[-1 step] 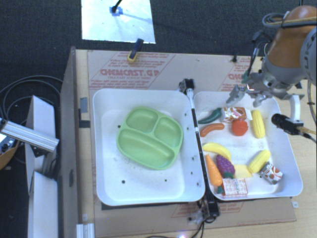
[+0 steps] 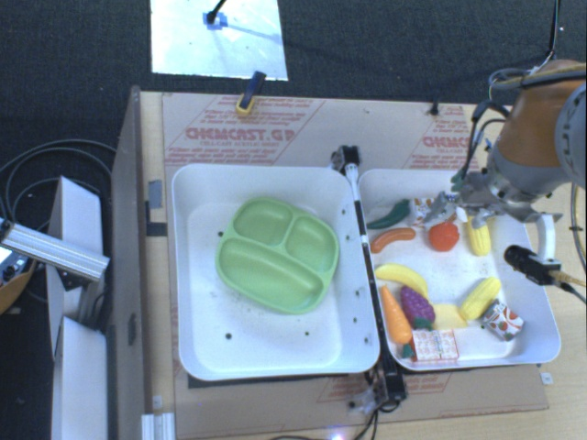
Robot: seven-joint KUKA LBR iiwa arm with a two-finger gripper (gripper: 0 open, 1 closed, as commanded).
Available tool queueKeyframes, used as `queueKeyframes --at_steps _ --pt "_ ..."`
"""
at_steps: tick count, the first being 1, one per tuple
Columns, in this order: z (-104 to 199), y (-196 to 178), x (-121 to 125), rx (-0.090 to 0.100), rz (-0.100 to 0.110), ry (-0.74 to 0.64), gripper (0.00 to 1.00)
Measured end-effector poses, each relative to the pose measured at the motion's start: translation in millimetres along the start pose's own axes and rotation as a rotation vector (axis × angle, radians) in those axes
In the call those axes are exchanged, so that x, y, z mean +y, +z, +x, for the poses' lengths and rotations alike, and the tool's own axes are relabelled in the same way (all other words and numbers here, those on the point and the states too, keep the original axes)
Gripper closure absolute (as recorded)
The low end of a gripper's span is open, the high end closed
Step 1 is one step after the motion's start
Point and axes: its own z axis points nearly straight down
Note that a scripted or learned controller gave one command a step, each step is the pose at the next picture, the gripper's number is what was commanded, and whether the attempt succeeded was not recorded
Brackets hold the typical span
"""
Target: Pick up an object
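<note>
The right white bin (image 2: 541,337) holds several toy foods. A red tomato (image 2: 444,236) and a yellow corn cob (image 2: 478,236) lie at its far side, directly below my gripper (image 2: 464,210), which hangs just above them at the bin's back. To the left are a green pepper (image 2: 393,214) and an orange sausage (image 2: 394,238). Nearer the front lie a banana (image 2: 401,275), a carrot (image 2: 395,313), purple grapes (image 2: 417,305), a yellow lemon (image 2: 480,298) and a small carton (image 2: 503,320). Nothing is visibly held.
The left white bin (image 2: 197,337) holds a green divided plate (image 2: 277,255). A flat printed box (image 2: 433,345) lies at the right bin's front edge. A black fitting (image 2: 526,262) juts over the right bin's right side. The divider (image 2: 364,246) runs between the bins.
</note>
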Motion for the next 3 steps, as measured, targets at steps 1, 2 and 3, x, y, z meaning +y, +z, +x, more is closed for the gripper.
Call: queueKeyframes --at_steps 1,2,3 --pt "-16.7 77.8 -12.8 0.001 0.0 -0.001 0.0" --pt "9.6 69.7 36.6 -0.001 0.015 -0.002 0.0" --pt "-11.0 -10.4 64.0 -0.002 -0.005 -0.003 0.0"
